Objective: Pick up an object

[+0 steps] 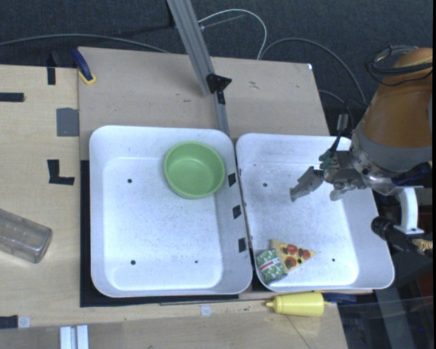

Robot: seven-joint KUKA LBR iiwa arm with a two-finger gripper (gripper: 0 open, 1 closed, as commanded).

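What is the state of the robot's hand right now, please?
Hand: raised over the right bin, holding nothing that I can see; whether it is open or closed cannot be told.

A light wooden tabletop (145,97) fills the middle of the camera view, and dark blue-grey carpet (312,13) runs along the 12 o'clock edge and down toward 3 o'clock. Thin pale cables (236,13) loop over that carpet near 1 o'clock, and a grey metal post (192,38) slants down from 12 o'clock toward the centre. At 9 o'clock, strips of black tape (57,173) mark a paler board (22,144), and the light is even, without hard shadows.
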